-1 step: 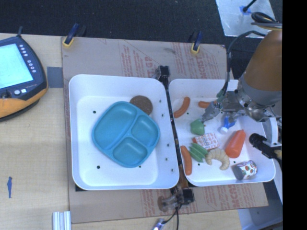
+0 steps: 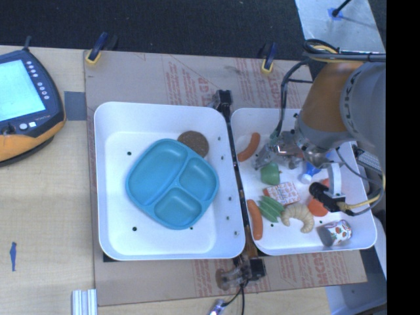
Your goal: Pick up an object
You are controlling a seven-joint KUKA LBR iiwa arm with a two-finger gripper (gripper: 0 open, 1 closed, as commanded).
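Overhead, the arm (image 2: 341, 104) reaches in from the right and bends down into the right bin (image 2: 364, 241), its bulk covering that bin's upper right part. The gripper (image 2: 274, 155) sits low near the bin's upper middle, just above a green piece (image 2: 270, 173); its tips are dark, small and blurred against the clutter, so I cannot tell how they stand or whether anything is caught there. Left of it lies an orange sausage (image 2: 248, 147), apart from the tips. Lower down are a red-and-white packet (image 2: 283, 192), a green leaf shape (image 2: 270, 207), a croissant (image 2: 300, 216), a second sausage (image 2: 255, 218) by the left wall, and a small printed can (image 2: 335, 232) at the lower right. A blue bit (image 2: 308, 174) and a red thing (image 2: 317, 207) are partly hidden by the wrist and cables. The left bin (image 2: 115, 120) holds a blue divided plate (image 2: 172, 184) overlapping a brown disc (image 2: 193, 142). A tablet (image 2: 26, 104) is cut off at the left edge.
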